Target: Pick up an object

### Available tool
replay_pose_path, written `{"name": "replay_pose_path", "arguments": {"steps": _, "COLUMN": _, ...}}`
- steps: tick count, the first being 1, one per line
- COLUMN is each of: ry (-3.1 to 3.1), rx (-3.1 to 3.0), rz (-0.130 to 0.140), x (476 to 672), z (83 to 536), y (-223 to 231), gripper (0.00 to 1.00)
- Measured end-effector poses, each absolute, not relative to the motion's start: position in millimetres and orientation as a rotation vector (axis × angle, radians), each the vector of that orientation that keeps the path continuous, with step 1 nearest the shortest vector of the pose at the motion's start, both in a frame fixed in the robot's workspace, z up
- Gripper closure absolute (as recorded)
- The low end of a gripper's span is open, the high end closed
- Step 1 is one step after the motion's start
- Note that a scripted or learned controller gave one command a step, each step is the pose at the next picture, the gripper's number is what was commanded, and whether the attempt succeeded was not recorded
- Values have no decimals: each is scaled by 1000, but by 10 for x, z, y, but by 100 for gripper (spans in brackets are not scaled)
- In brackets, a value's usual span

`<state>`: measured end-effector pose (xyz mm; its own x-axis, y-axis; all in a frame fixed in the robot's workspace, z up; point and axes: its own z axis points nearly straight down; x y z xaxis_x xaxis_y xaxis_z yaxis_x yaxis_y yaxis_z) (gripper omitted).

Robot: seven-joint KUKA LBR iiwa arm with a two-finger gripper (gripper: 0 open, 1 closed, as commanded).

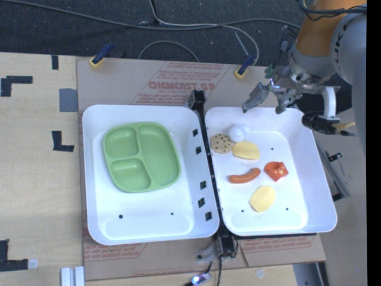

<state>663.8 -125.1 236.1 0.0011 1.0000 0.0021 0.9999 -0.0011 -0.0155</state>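
Overhead, gripper [266,102] open above right bin's [315,159] far rim; nothing held.

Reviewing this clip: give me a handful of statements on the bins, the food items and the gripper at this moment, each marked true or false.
1. The green tray lies in the left bin. True.
2. The sausage lies on the green tray. False: it lies in the right bin, between the red piece and the bin's left wall.
3. The gripper holds the cookie. False: its jaws are open with nothing between them, up at the right bin's far rim, apart from the cookie.
4. The cookie lies beside a white piece. True.
5. The right bin holds one yellow piece. False: there are two, one by the cookie and one nearer the front.
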Motion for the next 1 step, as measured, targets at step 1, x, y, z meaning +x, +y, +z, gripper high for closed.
{"name": "replay_pose_path", "arguments": {"steps": 1, "ry": -2223, "rx": -2218, "rz": 1, "x": 6663, "z": 2453, "y": -1247, "gripper": 0}}
